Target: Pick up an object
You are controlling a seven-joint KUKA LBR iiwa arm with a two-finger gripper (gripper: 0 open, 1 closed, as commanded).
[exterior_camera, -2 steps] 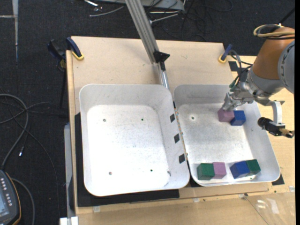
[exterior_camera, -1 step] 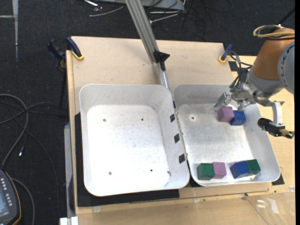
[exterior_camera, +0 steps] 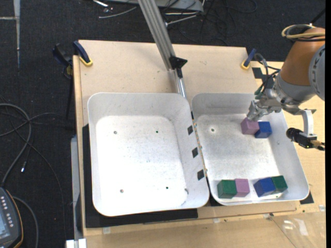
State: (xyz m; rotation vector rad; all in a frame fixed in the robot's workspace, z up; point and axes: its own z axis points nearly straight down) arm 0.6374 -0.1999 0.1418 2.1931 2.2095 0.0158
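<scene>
From my seat I see the gripper (exterior_camera: 257, 111) low over the far end of the right bin (exterior_camera: 243, 161), its tip right at the purple block (exterior_camera: 249, 126), which lies on the bin floor touching a blue block (exterior_camera: 263, 129) on its right. The tip meets the purple block's top far edge; whether the block is actually clasped I cannot tell (the wrist hides the contact).

Along the near wall of the same bin sits a row of four more cubes: a green block (exterior_camera: 226, 188), a pink block (exterior_camera: 242, 186), a second blue block (exterior_camera: 265, 186) and a dark green block (exterior_camera: 280, 183), each touching or just beside its neighbour. All the blocks look matte with squared edges.

Both bins are shallow white trays with rounded corners and speckled floors; the left bin (exterior_camera: 137, 154) touches the right one. They rest on a pale wooden bench (exterior_camera: 134, 71).
</scene>
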